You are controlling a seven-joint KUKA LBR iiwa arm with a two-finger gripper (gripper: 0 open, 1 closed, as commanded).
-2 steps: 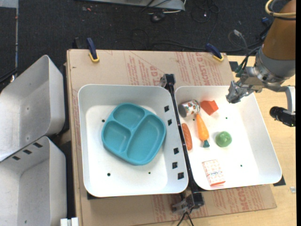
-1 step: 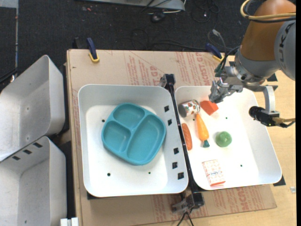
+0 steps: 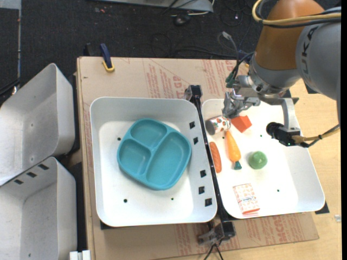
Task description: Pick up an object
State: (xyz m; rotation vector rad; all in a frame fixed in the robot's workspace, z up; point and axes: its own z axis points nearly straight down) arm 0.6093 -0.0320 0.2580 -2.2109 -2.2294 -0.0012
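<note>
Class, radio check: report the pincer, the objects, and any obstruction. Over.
Pincer low in right bin, fingers unclear. Nearest: orange block, spotted white toy. Carrot, sausage, green ball close by.

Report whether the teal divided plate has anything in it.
Empty. The teal divided plate lies flat in the left bin, all three compartments showing bare teal.

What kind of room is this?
Probably a robot lab: a grey robot arm with an orange band reaches over two shallow white bins on a bench, with loose black cables behind.
</note>
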